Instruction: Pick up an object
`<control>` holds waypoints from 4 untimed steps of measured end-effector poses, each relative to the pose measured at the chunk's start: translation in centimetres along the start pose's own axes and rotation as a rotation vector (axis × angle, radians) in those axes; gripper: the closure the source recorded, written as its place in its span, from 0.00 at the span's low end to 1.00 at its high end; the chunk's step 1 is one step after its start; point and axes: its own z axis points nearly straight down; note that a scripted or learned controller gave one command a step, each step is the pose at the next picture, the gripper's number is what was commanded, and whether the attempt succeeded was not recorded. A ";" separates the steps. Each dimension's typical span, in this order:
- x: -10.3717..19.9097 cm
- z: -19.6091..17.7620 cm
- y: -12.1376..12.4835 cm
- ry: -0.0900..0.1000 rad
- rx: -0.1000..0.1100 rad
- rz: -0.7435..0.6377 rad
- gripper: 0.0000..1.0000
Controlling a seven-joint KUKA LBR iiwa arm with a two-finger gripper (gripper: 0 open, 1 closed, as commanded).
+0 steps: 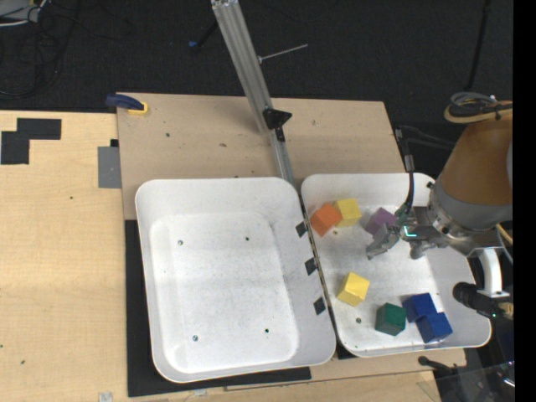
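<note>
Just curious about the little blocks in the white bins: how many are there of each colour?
Yellow: 2
Orange: 1
Purple: 1
Green: 1
Blue: 2
Total: 7, all in the right bin.

Slanted aluminium rail (249, 74) and blue-yellow clamp (127, 103) behind the bins.

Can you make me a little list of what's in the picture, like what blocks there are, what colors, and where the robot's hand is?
right bin: holds all the blocks
orange block: upper left, touching a yellow block
purple block: just left of the gripper
second yellow block: middle, alone
green block: near the front
blue blocks: two, touching, right of the green one
gripper: low over the right bin, beside the purple block
left bin: white
</note>
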 end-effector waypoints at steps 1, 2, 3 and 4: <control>-0.1 -0.2 0.1 -0.001 -0.005 0.005 0.00; -0.8 5.8 0.3 0.000 0.002 0.002 0.00; -0.8 10.5 0.4 -0.001 -0.007 0.003 0.00; -0.9 9.3 0.4 0.001 -0.006 0.011 1.00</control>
